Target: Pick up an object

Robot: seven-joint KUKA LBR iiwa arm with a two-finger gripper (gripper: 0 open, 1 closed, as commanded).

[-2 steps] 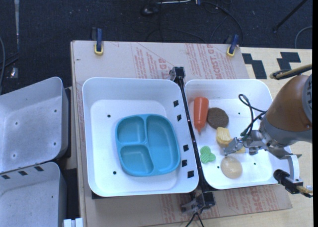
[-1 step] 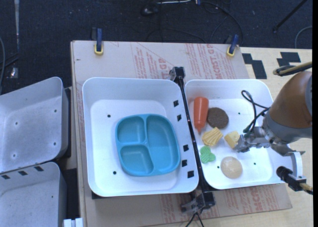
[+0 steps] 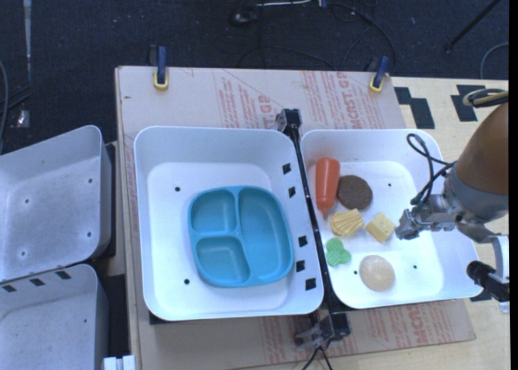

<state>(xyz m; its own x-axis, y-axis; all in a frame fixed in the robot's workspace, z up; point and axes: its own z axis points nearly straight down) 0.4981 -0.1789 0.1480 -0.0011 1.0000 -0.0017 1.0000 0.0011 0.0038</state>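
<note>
Claw low over the right bin, just beside a yellow wedge.

Toy foods lie in the right bin's left half: an orange carrot with its long axis running near-to-far, its narrow tip toward the near side and its broad end toward the far wall; a round brown patty touching its right side; a ridged yellow piece below them; the wedge to its right; a green piece near the divider; and a pale round piece nearest the front. Whether the claw is wide or narrow cannot be told, and nothing shows between its tips. The left bin holds a blue three-compartment plate. Both bins sit on the tabletop.
</note>
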